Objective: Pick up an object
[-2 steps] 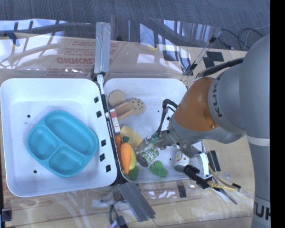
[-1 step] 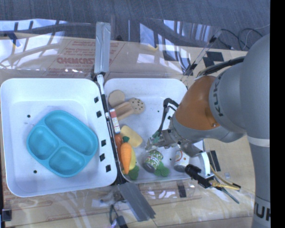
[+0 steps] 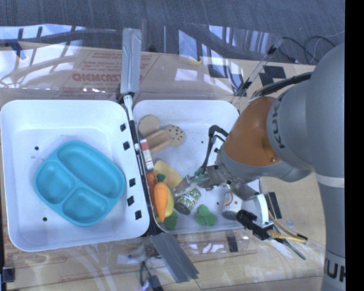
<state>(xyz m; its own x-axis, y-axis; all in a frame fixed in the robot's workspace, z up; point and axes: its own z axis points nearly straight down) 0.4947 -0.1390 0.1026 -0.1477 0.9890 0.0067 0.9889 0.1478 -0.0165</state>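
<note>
While my arm reaches into the right bin point(image 3: 188, 111), my claw point(image 3: 197, 183) hangs above the small can point(image 3: 188, 200) beside the carrot point(image 3: 161, 200); whether it is spread or closed, I cannot tell.

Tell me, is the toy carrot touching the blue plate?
Apart. The camera view shows the toy carrot lying in the right bin, while the blue plate sits in the left bin, with both bin walls standing between them.
</note>
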